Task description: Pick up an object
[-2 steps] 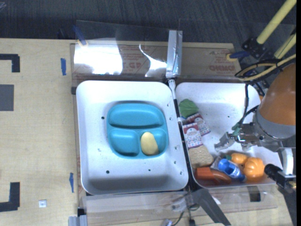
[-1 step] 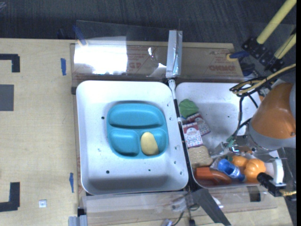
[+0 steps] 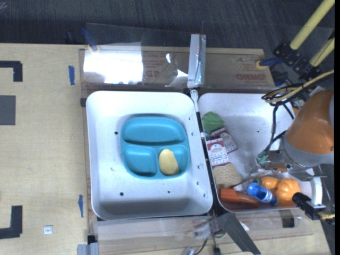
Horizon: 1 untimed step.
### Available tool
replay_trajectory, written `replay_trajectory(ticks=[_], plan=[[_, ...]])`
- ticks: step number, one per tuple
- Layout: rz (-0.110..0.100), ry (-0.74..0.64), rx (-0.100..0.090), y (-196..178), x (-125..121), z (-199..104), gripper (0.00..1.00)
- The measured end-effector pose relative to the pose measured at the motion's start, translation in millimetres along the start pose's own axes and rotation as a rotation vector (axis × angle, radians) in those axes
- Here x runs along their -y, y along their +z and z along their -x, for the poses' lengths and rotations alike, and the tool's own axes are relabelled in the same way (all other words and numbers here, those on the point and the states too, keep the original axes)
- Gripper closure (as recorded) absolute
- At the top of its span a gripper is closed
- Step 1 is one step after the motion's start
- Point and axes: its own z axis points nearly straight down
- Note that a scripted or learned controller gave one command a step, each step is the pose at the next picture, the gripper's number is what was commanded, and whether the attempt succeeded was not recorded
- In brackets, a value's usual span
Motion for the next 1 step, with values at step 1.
replay_trajectory(ticks=[1], plan=[[-0.001, 0.000, 0.000, 0.5, 0.4, 0.0, 0.00]])
